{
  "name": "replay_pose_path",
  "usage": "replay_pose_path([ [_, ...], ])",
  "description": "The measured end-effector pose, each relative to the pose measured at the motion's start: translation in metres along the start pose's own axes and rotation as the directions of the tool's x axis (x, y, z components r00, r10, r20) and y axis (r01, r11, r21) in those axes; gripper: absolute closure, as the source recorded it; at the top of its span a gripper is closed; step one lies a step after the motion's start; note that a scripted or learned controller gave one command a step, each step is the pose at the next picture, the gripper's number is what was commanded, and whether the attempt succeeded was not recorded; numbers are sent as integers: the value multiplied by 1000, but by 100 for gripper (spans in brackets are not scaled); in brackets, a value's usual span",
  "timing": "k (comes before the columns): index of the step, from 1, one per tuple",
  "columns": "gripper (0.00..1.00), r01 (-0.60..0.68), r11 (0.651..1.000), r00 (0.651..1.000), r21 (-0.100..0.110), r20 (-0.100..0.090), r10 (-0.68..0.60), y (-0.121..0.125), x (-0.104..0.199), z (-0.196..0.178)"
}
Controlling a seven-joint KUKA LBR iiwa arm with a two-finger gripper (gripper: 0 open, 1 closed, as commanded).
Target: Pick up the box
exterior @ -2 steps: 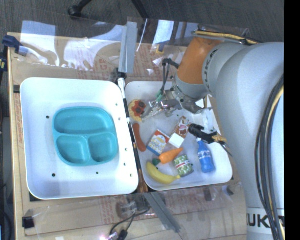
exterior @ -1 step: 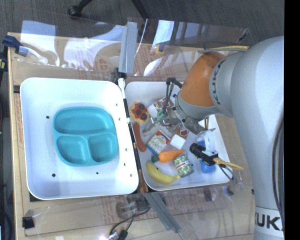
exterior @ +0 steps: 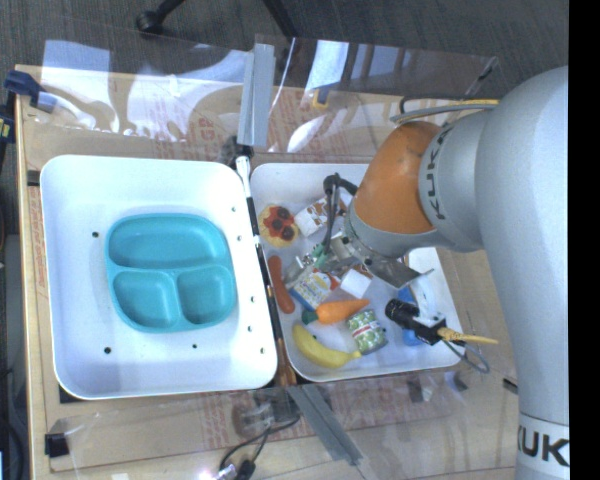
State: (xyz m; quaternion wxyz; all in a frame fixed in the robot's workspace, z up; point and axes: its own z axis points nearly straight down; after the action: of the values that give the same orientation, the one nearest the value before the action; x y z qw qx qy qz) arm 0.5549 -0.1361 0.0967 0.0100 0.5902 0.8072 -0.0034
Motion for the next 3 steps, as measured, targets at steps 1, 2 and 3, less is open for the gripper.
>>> replay_pose_path([
  [1, 100, 6, 1000, 1000, 4, -9, -6, 1, 3, -8],
  [2, 0, 3, 1000, 1000, 4, -4, -3, 0, 0, -10],
  [3, 0, 81, 997, 997, -15, 10, -81, -24, 8, -6],
])
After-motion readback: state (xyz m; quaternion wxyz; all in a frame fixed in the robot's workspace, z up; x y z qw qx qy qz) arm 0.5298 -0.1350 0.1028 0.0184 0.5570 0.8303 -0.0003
